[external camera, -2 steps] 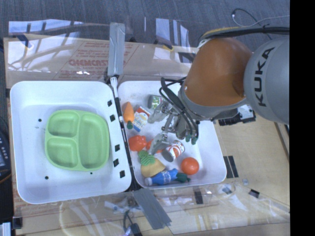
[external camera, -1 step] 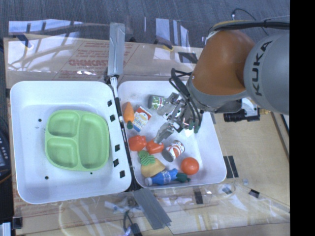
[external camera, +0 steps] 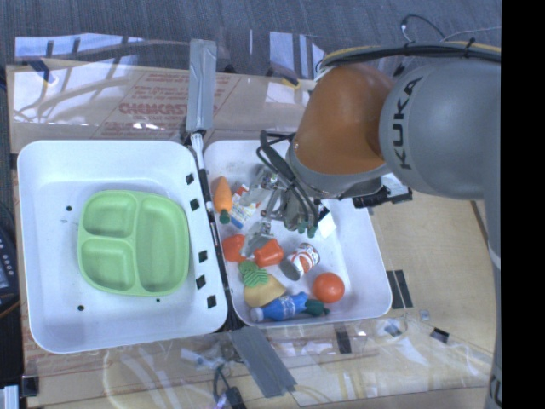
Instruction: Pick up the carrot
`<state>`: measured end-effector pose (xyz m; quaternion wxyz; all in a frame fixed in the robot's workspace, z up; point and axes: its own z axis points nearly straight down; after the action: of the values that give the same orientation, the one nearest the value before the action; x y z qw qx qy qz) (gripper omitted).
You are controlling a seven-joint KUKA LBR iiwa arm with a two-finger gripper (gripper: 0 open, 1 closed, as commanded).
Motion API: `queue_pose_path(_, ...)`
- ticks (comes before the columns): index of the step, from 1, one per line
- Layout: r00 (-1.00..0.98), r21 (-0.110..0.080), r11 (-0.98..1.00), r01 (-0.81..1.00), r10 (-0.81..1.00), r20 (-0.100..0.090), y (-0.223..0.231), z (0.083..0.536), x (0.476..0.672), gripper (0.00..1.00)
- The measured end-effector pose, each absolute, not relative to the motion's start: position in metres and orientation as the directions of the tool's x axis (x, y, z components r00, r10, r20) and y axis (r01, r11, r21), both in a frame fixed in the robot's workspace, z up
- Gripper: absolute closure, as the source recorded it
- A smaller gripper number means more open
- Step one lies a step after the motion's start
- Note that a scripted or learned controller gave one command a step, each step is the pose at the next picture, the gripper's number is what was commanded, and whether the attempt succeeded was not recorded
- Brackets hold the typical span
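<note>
The carrot (external camera: 222, 197) is a small orange tapered piece lying near the left wall of the right bin (external camera: 375, 262), in its far half. My gripper (external camera: 278, 218) hangs over the middle of that bin, to the right of the carrot and apart from it. Its fingers (external camera: 261, 226) point down and left, just above a red pepper (external camera: 269, 253), and look open with nothing between them. The arm's orange band and grey body hide the bin's far right corner.
Around the gripper lie a white and blue packet (external camera: 242, 213), a red tomato (external camera: 232, 248), a striped can (external camera: 301, 260), an orange ball (external camera: 328, 287), a blue bottle (external camera: 284, 308) and a yellow-green toy (external camera: 259, 286). The left bin (external camera: 43, 228) holds a green divided plate (external camera: 134, 242).
</note>
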<state>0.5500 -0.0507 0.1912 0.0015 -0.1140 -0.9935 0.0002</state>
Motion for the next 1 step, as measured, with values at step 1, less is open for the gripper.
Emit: queue_pose_path(1, -0.974, -0.001, 0.974, 0.227, 0.227, 0.002, -0.0509, 0.1914, 0.5501, 0.0)
